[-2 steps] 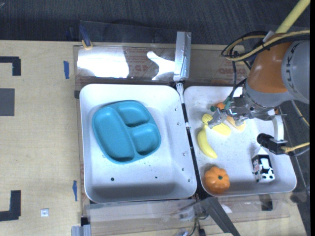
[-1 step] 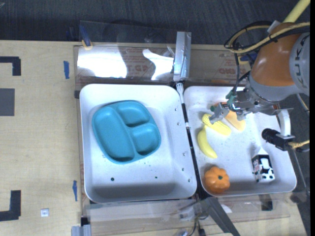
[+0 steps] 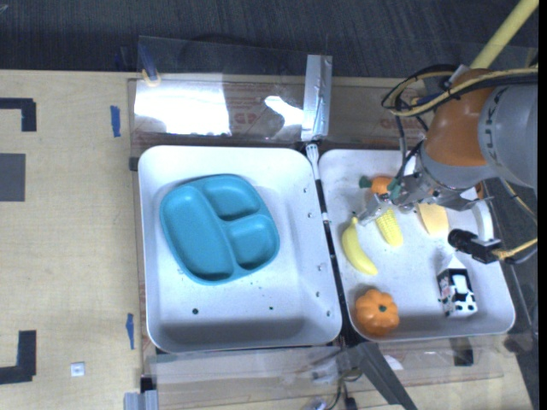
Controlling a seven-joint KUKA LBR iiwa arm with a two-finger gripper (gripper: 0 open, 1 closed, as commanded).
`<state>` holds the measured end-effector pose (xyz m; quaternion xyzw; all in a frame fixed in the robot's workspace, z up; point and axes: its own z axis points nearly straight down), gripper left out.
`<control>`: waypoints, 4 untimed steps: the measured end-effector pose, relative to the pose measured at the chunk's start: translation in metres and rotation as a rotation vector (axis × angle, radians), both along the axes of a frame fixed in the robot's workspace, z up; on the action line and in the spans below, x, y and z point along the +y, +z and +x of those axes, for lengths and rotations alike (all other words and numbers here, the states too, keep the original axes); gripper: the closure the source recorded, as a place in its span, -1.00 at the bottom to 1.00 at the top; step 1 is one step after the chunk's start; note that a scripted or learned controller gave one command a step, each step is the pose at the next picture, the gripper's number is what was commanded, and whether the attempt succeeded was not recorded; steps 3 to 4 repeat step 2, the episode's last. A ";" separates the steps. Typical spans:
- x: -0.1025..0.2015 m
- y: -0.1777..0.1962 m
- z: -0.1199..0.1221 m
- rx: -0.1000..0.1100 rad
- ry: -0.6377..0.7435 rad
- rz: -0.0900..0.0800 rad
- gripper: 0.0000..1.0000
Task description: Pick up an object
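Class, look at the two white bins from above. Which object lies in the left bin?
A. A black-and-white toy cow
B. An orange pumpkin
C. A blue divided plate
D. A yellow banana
C: the blue divided plate lies alone in the left bin, while the banana, the pumpkin and the toy cow all lie in the right bin.

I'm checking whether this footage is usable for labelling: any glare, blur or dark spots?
Camera view: strong glare on the clear sheet behind the left bin; the bins are evenly lit with soft shadows; the small toys near the gripper look slightly soft; the background above the bench is dark.
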<state>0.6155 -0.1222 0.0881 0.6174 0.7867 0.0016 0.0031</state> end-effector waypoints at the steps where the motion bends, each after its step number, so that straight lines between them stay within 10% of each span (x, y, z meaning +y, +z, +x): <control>1: 0.000 0.012 0.001 -0.005 -0.002 0.000 1.00; 2: 0.058 0.101 0.044 -0.003 -0.049 0.002 1.00; 4: 0.058 0.101 0.044 -0.003 -0.049 0.002 1.00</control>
